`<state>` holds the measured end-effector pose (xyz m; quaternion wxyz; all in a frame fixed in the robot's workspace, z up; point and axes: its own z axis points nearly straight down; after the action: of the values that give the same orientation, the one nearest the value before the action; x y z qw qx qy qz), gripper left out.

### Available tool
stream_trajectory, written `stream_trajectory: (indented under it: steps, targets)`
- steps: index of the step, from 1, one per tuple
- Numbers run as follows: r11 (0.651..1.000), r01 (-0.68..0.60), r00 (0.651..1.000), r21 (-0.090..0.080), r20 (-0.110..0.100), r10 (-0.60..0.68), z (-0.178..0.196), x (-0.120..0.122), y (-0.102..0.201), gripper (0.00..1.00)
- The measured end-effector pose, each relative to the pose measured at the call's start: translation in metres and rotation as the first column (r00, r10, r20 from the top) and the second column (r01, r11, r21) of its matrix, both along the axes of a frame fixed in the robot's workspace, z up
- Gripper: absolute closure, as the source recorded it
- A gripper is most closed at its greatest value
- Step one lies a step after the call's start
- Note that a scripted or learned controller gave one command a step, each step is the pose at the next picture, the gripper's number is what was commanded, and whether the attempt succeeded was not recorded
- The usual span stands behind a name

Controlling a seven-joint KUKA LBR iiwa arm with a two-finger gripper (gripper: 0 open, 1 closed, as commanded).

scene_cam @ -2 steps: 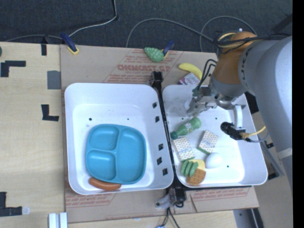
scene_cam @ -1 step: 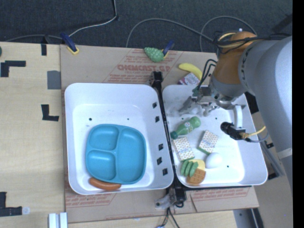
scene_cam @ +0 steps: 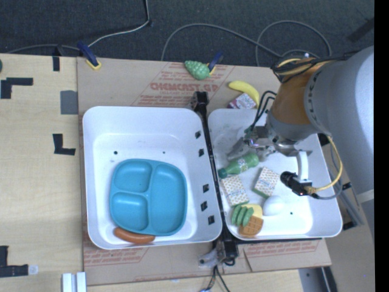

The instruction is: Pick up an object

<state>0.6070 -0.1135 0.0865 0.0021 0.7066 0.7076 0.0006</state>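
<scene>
While the gripper (scene_cam: 250, 142) hangs in the right bin (scene_cam: 316, 221), finger state unclear; green bottle (scene_cam: 238, 165) lies just at its 7 o'clock, beside two patterned packets (scene_cam: 265, 181).

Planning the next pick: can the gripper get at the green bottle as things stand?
Probably yes. The gripper hangs in the right bin just above the green bottle, which lies uncovered on the bin floor. The checkered packet sits close beside it, which may crowd the approach.

Dark grey carpet (scene_cam: 91, 5) behind a pale wooden bench (scene_cam: 30, 163) with black tape marks (scene_cam: 61, 145)
</scene>
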Motion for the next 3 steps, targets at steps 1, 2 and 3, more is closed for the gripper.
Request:
stream_trajectory:
  steps: [1, 2, 3]
  targets:
    - [1.000, -0.001, 1.000, 0.001, 0.000, 0.001, 0.000, 0.041, -0.005, 0.00]
    - [1.000, -0.001, 1.000, 0.003, -0.006, 0.001, 0.009, 0.040, -0.005, 1.00]
    - [1.000, -0.001, 1.000, 0.003, -0.003, 0.001, 0.119, -0.011, 0.037, 1.00]
